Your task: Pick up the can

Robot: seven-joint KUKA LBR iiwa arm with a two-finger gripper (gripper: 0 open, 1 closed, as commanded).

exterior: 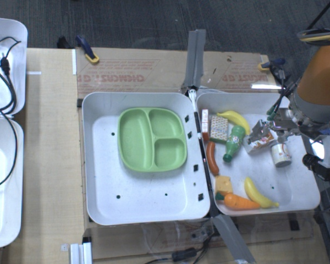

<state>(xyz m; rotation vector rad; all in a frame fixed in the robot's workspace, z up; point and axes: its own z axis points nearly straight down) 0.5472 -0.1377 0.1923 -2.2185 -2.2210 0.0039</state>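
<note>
While the grey two-finger gripper (262,132) hangs over the right shallow white bin (297,202), the small white cylindrical can (281,154) lies on its side just beside it, toward the near right, on the bin floor.

Gripper state: cannot tell. The can is smooth, with a lighter round end face, and sits apart from the other contents. A green plastic bottle (234,142) with a white label lies tilted just left of the gripper; behind it are a curved yellow banana (235,117) and a speckled flat packet (218,128). A red sausage-shaped piece (211,158), a yellow cheese-like block (224,184), an orange carrot (240,202) and a second yellow banana (258,194) lie nearer the front. The left white bin (99,191) holds a pale green three-compartment plate (152,139).
</note>
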